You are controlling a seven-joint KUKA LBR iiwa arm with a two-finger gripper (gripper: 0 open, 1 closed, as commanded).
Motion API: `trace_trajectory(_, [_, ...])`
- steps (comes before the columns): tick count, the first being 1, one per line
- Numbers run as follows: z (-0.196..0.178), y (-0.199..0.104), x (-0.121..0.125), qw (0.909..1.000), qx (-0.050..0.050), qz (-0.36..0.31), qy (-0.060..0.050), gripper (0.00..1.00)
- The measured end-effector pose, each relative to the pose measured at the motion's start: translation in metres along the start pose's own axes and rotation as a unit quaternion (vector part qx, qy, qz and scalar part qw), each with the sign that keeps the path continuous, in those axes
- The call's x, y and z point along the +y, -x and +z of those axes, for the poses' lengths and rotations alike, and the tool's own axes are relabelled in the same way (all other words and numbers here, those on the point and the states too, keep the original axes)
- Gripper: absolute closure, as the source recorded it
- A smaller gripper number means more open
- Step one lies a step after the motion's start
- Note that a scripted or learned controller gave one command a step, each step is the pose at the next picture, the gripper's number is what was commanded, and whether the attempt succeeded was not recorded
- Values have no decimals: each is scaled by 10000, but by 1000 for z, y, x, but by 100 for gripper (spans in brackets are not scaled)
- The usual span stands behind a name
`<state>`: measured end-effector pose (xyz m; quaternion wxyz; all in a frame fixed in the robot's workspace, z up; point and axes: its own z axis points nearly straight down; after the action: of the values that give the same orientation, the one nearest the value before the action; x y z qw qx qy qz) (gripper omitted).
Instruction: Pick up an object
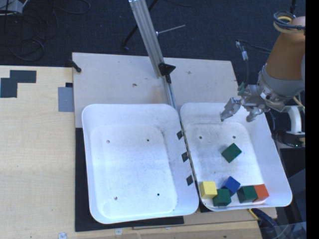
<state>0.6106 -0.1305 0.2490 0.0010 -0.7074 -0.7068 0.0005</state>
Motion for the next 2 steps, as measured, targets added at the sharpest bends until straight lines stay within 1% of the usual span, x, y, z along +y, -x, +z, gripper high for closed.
trace_trajectory(1, [105,61,-16,10000,-1,15,-41,0])
trace_trajectory(2, [159,27,-40,10000,-10,-1,19,0])
